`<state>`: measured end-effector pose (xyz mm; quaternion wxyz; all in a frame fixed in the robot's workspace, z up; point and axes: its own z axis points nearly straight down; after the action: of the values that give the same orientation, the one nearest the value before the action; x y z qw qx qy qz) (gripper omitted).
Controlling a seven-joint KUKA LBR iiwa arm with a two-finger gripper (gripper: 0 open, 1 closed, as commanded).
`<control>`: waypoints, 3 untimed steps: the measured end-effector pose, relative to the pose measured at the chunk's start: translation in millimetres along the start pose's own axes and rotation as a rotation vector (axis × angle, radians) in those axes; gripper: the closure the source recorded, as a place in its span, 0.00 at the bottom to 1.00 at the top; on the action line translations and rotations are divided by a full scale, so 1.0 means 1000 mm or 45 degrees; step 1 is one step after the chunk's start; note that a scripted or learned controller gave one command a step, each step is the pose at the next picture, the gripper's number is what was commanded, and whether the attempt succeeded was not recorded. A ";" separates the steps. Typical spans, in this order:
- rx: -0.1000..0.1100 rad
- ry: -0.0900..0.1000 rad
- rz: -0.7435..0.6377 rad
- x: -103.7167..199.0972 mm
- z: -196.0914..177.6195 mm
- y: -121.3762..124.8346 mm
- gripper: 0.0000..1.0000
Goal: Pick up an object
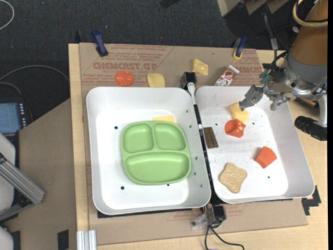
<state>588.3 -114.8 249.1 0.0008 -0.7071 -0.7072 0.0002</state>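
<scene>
The right bin holds several small items: a pale yellow wedge, a red block, an orange block, a tan toast-shaped piece and a brown bar by the left wall. My gripper hangs over the bin's far right part, open, with nothing between its fingers. Its left finger points down toward the yellow wedge, just up and right of it. The other finger stands apart to the right.
The left bin carries a green divided plate and a yellow slice. Behind the bins on the board lie an orange-red round piece, a yellow lump, a yellow chunk and a small carton.
</scene>
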 end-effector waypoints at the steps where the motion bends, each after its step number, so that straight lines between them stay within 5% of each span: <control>1: 0.007 0.000 0.002 -0.029 0.085 0.041 0.00; 2: 0.012 0.003 0.001 -0.025 0.170 0.011 0.00; 3: 0.007 0.000 0.008 -0.066 0.165 -0.053 0.00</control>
<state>534.8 -180.2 84.4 0.0029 -0.7093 -0.7049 0.0022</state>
